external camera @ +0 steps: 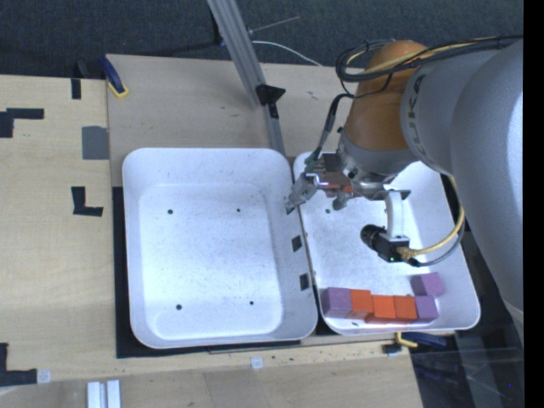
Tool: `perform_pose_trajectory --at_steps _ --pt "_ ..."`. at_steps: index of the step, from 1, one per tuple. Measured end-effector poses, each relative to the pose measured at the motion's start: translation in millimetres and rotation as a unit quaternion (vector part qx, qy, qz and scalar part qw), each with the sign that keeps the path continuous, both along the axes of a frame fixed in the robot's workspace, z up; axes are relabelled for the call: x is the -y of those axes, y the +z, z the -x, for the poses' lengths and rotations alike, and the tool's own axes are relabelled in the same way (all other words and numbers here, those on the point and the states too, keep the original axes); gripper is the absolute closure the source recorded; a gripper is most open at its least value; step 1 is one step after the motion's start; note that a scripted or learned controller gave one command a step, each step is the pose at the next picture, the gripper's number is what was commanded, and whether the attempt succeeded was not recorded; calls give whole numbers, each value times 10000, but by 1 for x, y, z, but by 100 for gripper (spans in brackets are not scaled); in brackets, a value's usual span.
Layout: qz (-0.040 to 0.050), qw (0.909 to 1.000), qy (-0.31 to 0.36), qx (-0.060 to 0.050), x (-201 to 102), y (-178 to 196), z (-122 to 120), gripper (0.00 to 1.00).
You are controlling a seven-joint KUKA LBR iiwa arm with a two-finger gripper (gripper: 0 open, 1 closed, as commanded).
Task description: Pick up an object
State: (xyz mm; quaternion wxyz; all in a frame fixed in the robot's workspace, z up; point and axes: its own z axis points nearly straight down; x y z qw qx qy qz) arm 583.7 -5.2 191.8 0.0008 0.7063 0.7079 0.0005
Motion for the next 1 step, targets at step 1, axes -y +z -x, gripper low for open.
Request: perform_pose_trajectory --at_steps 1 --pt "-17 10000 36 -18 -85 0 -5 0"
